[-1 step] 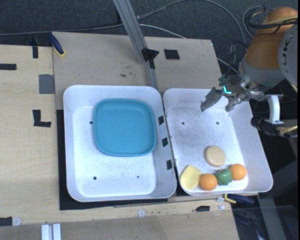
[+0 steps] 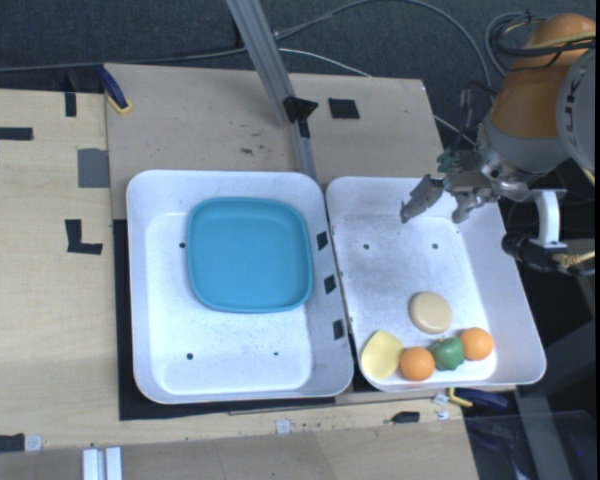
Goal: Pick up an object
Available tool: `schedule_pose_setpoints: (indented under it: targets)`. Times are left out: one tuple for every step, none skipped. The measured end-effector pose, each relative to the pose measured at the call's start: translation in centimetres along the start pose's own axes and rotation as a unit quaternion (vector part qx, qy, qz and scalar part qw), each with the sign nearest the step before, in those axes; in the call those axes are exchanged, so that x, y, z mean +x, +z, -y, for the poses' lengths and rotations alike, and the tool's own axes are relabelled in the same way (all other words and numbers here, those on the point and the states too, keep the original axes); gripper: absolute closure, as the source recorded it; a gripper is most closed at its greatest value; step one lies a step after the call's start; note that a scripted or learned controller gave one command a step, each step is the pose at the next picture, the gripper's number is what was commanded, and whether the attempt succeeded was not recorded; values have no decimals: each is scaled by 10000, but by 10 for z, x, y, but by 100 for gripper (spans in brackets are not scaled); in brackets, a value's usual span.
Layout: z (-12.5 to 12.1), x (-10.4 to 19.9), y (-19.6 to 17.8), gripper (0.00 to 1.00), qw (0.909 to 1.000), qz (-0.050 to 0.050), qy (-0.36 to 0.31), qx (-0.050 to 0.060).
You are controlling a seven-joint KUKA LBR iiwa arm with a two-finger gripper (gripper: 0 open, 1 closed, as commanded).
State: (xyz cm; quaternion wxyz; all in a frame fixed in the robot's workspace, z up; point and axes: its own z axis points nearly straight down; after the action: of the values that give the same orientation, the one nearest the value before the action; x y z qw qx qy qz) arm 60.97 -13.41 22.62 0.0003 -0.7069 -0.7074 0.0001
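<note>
Above the right bin (image 2: 500, 268), the claw (image 2: 440, 206) gapes, holding nothing.

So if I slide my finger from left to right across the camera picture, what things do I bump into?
Square blue plastic plate → pale yellow lemon-shaped piece → small orange ball → green round piece → second orange ball.

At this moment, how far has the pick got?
Nothing looks picked. The open gripper hangs with nothing between its fingers at the far end of the right bin. The beige disc, yellow piece, two orange balls and green piece all lie at the near end. Reaching, closing and lifting remain.
</note>
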Motion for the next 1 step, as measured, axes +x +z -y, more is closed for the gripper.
schedule_pose_setpoints:
  targets:
    - [5, -4, 45, 0, 10000, 0, 2, 18]
